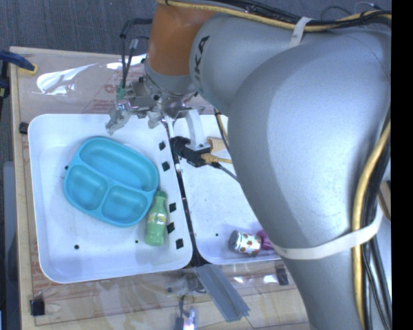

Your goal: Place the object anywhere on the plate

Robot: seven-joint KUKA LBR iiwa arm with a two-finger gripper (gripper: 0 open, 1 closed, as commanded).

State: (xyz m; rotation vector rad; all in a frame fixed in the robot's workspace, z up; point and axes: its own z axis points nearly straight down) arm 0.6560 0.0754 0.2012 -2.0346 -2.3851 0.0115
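Gripper (132, 117) hovers at the left bin's (45, 205) far edge, fingers spread, nothing between them.
Green bottle (156, 219) lies just beside the blue plate's (110, 180) right rim, cap toward the far side, long axis nearly straight up the view; a small patterned cup (246, 242) rests in the right bin (213, 205), on a taped wooden bench (76, 81).

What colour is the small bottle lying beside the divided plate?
Green; the camera view shows the bottle best, touching the blue plate's lower right edge.
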